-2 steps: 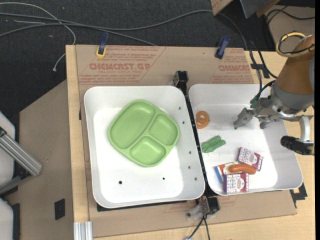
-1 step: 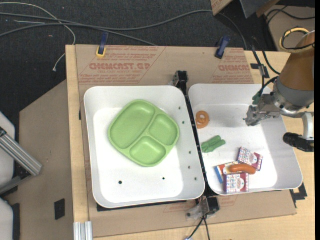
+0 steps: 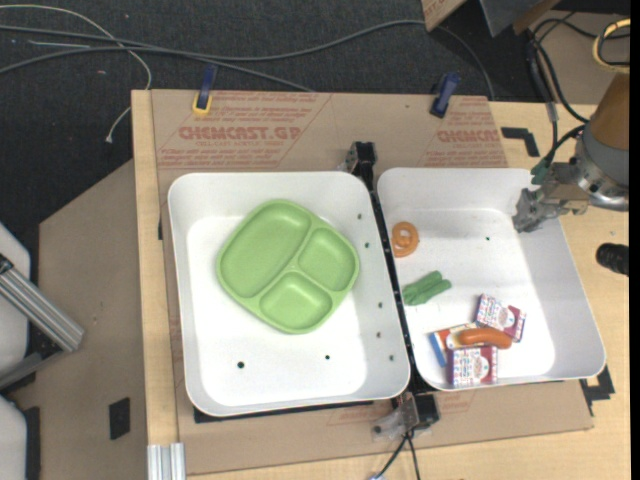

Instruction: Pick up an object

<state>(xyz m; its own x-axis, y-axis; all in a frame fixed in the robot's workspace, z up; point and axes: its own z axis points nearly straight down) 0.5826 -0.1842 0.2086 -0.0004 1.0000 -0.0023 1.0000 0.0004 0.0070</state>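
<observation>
Small printed packets (image 3: 470,366) and (image 3: 499,317) lie nearest in the right bin (image 3: 575,298), a hot dog (image 3: 482,337) between them. Beyond sit green beans (image 3: 426,288) and an orange ring (image 3: 404,237). My gripper (image 3: 532,211) hangs over the bin's far right rim, holding nothing I can see; its spread I cannot tell.

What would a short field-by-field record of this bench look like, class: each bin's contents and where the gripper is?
left bin: green divided plate
right bin: orange ring near the left wall; green pod mid-left; small cartons with a sausage at the front
gripper: above the right bin's far right rim, apart from all items
items held: none visible
</observation>
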